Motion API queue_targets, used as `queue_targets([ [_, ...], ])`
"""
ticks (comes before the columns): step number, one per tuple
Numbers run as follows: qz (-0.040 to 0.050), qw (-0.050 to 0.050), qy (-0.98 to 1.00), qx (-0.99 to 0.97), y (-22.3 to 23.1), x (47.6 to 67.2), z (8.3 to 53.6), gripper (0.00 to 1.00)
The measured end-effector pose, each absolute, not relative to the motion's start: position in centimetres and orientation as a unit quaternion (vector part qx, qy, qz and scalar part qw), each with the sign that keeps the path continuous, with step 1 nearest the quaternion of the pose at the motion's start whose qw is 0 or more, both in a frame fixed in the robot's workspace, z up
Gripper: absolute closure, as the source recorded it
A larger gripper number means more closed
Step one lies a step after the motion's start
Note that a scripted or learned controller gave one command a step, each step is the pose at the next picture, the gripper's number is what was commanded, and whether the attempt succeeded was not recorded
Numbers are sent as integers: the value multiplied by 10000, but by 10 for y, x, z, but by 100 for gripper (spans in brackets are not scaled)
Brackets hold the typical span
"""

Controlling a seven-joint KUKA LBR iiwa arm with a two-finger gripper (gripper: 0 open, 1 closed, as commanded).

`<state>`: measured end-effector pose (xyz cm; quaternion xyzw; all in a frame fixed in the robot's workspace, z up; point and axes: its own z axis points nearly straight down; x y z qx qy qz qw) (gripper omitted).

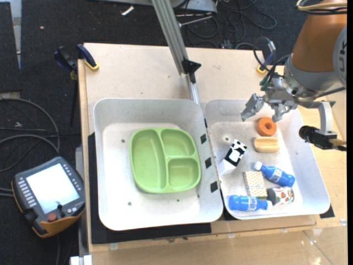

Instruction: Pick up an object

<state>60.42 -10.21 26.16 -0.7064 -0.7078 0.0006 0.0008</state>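
Hand above the donut
My hand (266,110) hangs open, holding nothing; the orange donut (267,127) lies just below it, toward the bin's near side.

floor (33,65): dark carpet | cables (231,15) | bench (138,70): tan wood

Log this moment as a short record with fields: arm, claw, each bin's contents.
arm: reaches in from the right, above the right bin's far end
claw: open, holding nothing, hovering just above the orange ring
left bin: green divided plate
right bin: orange ring, tan block, black-and-white carton, two blue bottles, patterned box, small can
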Motion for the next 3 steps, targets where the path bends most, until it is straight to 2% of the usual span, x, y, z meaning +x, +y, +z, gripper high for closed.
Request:
queue_targets([
  [1,4,8,-7077,-7065,-102,604,262,0],
  [3,22,26,-7073,-7069,-102,611,137,0],
])
